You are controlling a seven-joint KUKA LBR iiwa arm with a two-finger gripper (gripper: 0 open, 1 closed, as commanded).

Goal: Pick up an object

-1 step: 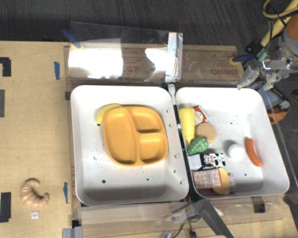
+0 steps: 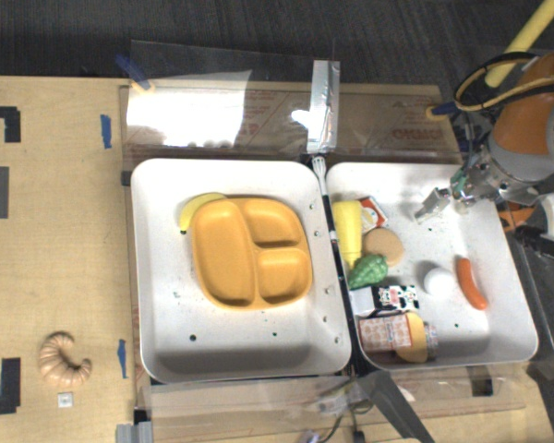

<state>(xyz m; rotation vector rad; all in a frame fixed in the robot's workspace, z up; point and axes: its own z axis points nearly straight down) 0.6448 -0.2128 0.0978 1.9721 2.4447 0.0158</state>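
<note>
My gripper (image 2: 431,203) hangs over the bare upper part of the right bin (image 2: 499,247), apart from every object there. Below and left of it, against the bin's left wall, lie a yellow bottle-shaped toy (image 2: 347,229), a tan round bun (image 2: 383,245) and a green toy (image 2: 367,271). A white ball (image 2: 437,281) and an orange-red sausage (image 2: 472,282) rest lower right of the gripper. A small black-and-white carton (image 2: 396,297) and a packet with an orange end (image 2: 399,334) sit near the bin's front edge.
The left bin (image 2: 157,247) holds a yellow divided plate (image 2: 251,250) with a banana (image 2: 196,207) peeking out behind it. A tan curled toy (image 2: 65,359) lies on the bench at far left. A clear divider (image 2: 323,109) stands behind the bins.
</note>
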